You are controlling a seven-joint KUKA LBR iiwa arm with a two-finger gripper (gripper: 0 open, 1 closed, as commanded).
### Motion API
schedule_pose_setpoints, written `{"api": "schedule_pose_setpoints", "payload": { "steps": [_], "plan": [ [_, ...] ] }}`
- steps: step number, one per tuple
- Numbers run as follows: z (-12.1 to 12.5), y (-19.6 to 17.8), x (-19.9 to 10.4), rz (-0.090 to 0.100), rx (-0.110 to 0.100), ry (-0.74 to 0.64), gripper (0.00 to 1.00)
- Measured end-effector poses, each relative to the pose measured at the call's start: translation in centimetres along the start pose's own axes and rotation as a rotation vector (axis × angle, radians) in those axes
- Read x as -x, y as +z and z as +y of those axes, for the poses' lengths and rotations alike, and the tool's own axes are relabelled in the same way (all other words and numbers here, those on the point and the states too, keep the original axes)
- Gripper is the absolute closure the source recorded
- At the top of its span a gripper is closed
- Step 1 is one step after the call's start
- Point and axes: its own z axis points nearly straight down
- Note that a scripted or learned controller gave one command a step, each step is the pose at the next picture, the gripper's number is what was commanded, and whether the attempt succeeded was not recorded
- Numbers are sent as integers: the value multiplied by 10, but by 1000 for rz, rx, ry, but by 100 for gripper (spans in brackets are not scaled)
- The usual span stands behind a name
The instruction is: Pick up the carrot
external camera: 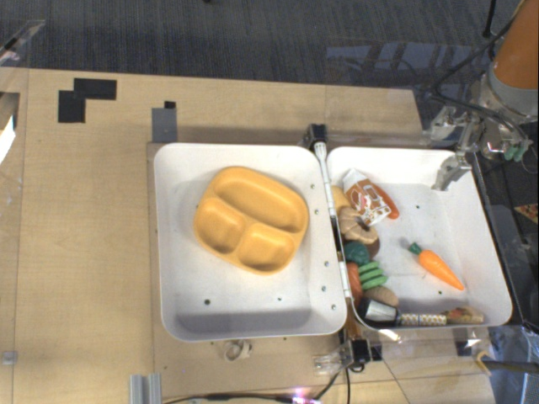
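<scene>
The carrot [437,265] is lying on the floor of the right bin [421,162], toward that bin's four o'clock side, with its green top pointing to ten o'clock and its orange tip to four o'clock. It is lying apart from the other items, with bare white floor on every side. A crowd of small food items is being kept along the bin's nine o'clock wall: a red and white packet [369,199] at the top, a green ridged piece [370,274] lower down, and a dark can [379,312] near six o'clock. In the left bin [177,310], a yellow divided tray [250,218] is resting near the centre.

The gripper [459,154] is being held at the right bin's one o'clock corner, above the rim, well apart from the carrot. Whether the jaws are apart or together cannot be told, since they are small and partly merged with the wrist hardware.

The step in hand is judged to be the approach: nothing is being carried and the carrot is not yet being touched. The next move is judged to call for travel toward six o'clock until the jaws are being positioned over the carrot's thick middle, turned across its long axis, and then lowered. Because the carrot is tapering, a grip near the tip is being judged likely to slip.
</scene>
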Motion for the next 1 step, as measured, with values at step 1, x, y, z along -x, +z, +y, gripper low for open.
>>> {"api": "schedule_pose_setpoints", "payload": {
  "steps": [1],
  "plan": [
    [-21, 155, -74, -4, -1, 9, 0]
  ]
}}
